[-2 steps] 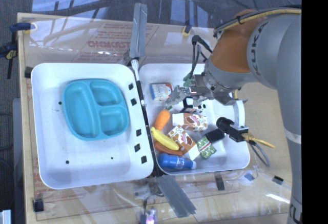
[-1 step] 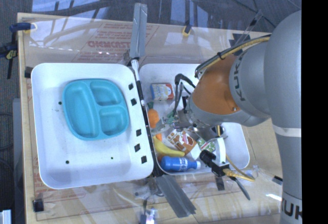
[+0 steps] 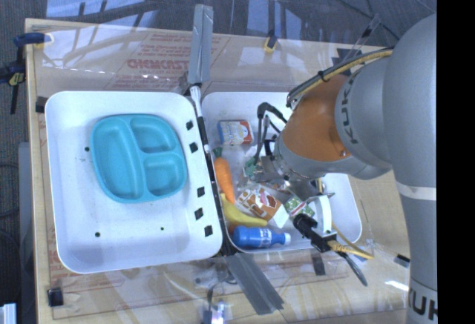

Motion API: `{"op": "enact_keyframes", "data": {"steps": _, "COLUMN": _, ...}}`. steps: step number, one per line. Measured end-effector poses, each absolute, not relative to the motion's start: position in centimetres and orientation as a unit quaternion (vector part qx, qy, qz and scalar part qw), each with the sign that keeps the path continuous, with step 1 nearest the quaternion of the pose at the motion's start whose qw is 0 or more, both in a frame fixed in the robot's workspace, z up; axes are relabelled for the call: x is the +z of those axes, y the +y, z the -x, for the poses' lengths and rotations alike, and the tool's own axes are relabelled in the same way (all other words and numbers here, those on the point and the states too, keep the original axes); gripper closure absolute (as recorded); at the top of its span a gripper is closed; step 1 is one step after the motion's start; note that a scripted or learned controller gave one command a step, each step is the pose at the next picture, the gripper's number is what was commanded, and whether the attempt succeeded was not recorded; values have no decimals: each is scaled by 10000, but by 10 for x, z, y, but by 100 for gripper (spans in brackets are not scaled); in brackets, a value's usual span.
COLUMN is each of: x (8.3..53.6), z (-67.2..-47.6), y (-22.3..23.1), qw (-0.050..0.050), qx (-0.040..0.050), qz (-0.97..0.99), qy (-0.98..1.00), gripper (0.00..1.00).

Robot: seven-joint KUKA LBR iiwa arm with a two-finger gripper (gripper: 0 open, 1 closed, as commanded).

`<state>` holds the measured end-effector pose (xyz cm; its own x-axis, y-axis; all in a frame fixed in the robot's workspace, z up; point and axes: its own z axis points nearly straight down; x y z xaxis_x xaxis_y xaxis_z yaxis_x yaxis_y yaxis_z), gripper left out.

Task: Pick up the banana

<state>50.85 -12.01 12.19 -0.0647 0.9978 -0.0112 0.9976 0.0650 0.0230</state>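
The banana (image 3: pixel 242 216) lies yellow along the front left of the right bin (image 3: pixel 349 230). It sits between an orange carrot (image 3: pixel 223 176) and a blue bottle (image 3: pixel 260 238), partly under a red-and-white snack packet (image 3: pixel 259 202). My gripper (image 3: pixel 286 189) hangs low over the middle of that bin, just right of the banana and above the packets. The grey wrist and its orange band (image 3: pixel 319 130) hide the fingers. Nothing can be seen held.
A small carton (image 3: pixel 234 132) stands at the back of the right bin, and a green-and-white packet (image 3: pixel 297 206) lies by the gripper. The left bin (image 3: pixel 67 241) holds a blue divided plate (image 3: pixel 139 156). Cables trail over the right bin's front rim.
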Motion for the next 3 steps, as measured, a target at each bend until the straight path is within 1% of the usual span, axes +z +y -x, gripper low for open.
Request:
{"op": "enact_keyframes", "data": {"steps": 1, "x": 122, "z": -509, "y": -119, "qw": 121, "qx": 51, "qz": -6831, "qy": 7302, "gripper": 0}}
{"op": "enact_keyframes", "data": {"steps": 2, "x": 174, "z": -504, "y": -201, "qw": -23, "qx": -12, "qz": -6450, "qy": 7642, "gripper": 0}}
{"op": "enact_keyframes", "data": {"steps": 3, "x": 123, "z": -491, "y": -115, "qw": 17, "qx": -6, "qz": -6679, "qy": 7442, "gripper": 0}}
